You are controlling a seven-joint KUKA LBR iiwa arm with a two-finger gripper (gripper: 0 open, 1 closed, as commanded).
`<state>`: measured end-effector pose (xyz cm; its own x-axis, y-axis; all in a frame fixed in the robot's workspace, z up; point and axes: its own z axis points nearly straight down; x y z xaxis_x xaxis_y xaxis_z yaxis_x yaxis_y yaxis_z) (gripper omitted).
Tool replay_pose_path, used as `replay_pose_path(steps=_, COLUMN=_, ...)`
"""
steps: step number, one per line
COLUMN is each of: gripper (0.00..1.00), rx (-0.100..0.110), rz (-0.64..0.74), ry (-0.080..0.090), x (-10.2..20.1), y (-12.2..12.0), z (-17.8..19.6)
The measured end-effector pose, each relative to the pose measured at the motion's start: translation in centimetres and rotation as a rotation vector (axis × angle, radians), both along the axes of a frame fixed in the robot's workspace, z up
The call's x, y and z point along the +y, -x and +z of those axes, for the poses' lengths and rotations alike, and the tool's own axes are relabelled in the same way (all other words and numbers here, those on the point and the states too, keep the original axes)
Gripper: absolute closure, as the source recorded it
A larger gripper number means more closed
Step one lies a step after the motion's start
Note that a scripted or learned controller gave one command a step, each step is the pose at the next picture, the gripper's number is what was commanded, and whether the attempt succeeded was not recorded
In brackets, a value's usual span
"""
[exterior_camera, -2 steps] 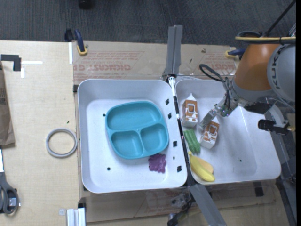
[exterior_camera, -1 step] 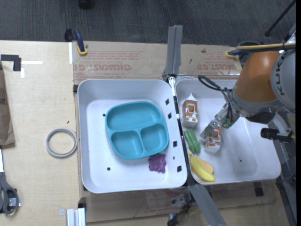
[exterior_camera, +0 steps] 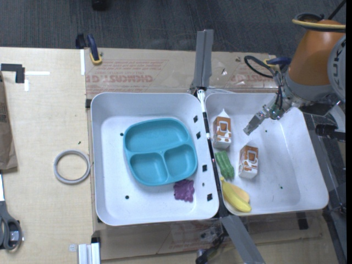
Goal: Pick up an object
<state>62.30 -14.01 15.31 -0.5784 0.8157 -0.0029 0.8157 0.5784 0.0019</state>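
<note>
My arm [exterior_camera: 316, 54] reaches in from the right, high in the view, its orange band bulging broad near the top corner with the grey of the upper link just beside it at the edge. Below the band the wrist narrows and slants down toward the left, with blue and black cables looping off its upper side. My gripper [exterior_camera: 252, 126] hangs at the end of that slant, tilted, its dark tip pointing down and to the left. Nothing shows between its fingers.
</note>
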Motion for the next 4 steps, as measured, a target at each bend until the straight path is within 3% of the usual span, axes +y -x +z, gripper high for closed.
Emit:
replay_pose_path(steps=1, gripper=0.00, rx=0.004, rz=0.021, ry=-0.001, x=1.7, y=5.1, z=-6.2)
replay_pose_path(steps=2, gripper=1.00, rx=0.001, rz=0.015, ry=-0.001, x=1.5, y=5.0, z=-5.2)
replay_pose_path(steps=3, gripper=1.00, rx=0.000, rz=0.080, ry=0.001, x=-3.9, y=4.7, z=-6.0)
replay_pose_path(steps=4, gripper=1.00, rx=0.002, rz=-0.120, ry=-0.001, x=0.6, y=5.2, z=-6.1)
